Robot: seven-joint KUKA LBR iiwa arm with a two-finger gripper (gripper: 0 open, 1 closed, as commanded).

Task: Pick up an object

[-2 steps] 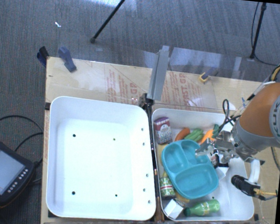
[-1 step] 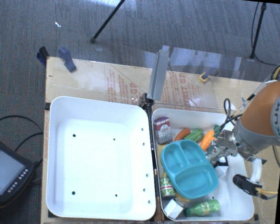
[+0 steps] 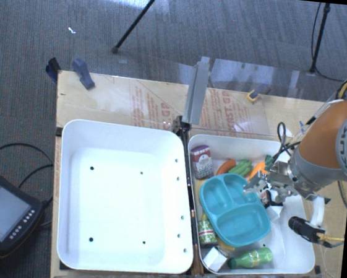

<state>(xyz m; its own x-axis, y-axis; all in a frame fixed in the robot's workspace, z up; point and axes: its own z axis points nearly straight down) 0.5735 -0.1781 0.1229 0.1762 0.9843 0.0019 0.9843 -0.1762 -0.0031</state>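
The right bin holds a blue divided plate, tilted over other items. Behind the plate lie a red-and-white can, an orange carrot, green vegetables and a small orange piece. A green bottle lies at the front, with a white box and a small labelled can by the plate's left edge. My gripper is low inside this bin, at the plate's right rim and close to the orange piece. The wrist hides what lies under it.
The left bin stands beside the right one, a grey divider post rising between them at the back. A black cable fitting of the arm hangs over the right bin's right side. A teach pendant lies on the floor at the left.
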